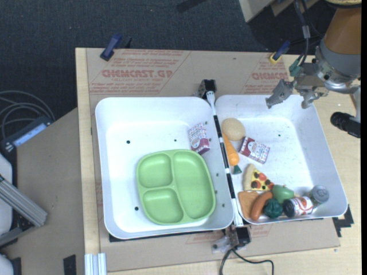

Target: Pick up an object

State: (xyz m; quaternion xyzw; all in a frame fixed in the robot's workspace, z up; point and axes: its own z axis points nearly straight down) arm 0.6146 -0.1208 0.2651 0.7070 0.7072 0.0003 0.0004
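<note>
My gripper (pixel 292 98) hangs above the far edge of the right bin (pixel 321 148), open, with nothing between its fingers. Below it in that bin lie a beige bun (pixel 233 128), an orange carrot (pixel 230 151) along the left wall, a red and white carton (pixel 254 150), and a pizza slice (pixel 258 180). A toast slice (pixel 245 200), a sausage (pixel 260 205), a green vegetable (pixel 279 198) and a small can (pixel 302 205) crowd the near edge. The left bin (pixel 114 153) holds a green divided plate (pixel 175 186) and a small red and white packet (pixel 198 137).
Both bins sit on a brown cardboard sheet (pixel 143 70) held by blue clips (pixel 110 47). A black divider clamp (pixel 207 87) stands between the bins at the far side. The grey arm with its orange band (pixel 343 27) comes in from the upper right.
</note>
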